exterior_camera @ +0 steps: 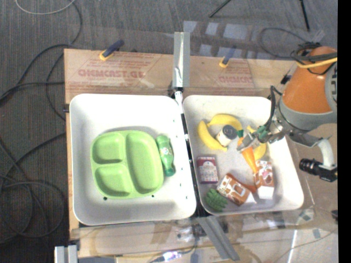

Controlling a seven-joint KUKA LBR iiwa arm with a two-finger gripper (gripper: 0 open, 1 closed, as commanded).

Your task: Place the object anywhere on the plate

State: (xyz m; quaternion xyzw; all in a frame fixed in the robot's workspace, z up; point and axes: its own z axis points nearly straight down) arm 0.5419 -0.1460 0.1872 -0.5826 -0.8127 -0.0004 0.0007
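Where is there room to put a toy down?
The green plate: its three compartments look bare; a green bottle lies along its right rim. The left bin has bare white floor above and below the plate. The right bin is crowded: banana, cartons, gripper.

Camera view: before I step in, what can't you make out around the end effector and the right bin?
- End effector: too small and cluttered to tell whether it grips anything.
- Carrot: upper end hidden under the end effector.
- Small box: label too small to read.
- Green item: part-covered by the brown packet.
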